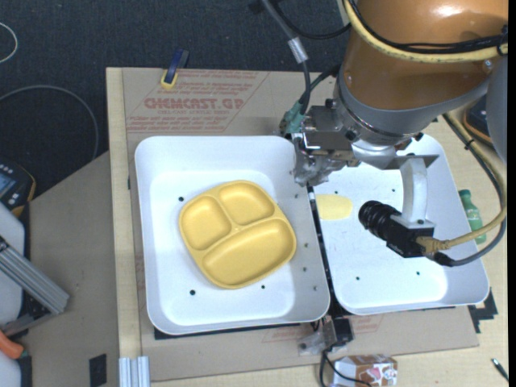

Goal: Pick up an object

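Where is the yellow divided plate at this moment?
The yellow divided plate lies in the left bin, near its middle, left of the rim shared with the right bin.

- You get bright, even light from overhead; the two white bins (153, 216) come out near blown-out.
- Glare sits on the arm's orange band (427, 22) (a broad pale sheen on its upper curve).
- Shadows are soft and short; the yellow tray (236, 234) casts a faint one.
- The dark floor (56, 47) looks dim and grainy.
- Focus is slightly soft throughout.
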`<move>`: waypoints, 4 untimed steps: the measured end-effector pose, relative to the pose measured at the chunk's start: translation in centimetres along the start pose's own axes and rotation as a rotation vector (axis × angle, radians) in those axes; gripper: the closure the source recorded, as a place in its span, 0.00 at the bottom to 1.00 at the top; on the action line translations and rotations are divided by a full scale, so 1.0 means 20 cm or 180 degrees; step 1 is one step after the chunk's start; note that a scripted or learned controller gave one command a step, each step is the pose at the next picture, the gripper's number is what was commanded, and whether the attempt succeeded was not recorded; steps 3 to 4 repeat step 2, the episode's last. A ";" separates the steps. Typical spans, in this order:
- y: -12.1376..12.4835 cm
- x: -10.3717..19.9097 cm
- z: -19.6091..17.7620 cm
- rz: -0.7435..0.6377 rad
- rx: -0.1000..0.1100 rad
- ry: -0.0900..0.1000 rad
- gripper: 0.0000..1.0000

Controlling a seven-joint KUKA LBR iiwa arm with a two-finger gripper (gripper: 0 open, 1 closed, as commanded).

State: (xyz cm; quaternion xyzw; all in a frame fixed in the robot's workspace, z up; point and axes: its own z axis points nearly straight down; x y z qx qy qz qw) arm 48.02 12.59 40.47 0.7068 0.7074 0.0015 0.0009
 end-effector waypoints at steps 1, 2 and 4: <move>-0.01 0.42 -0.13 -0.0028 0.0001 0.0009 1.00; 0.00 0.16 -0.22 0.0020 -0.0004 -0.0002 1.00; 0.00 0.16 -0.22 0.0020 -0.0004 -0.0002 1.00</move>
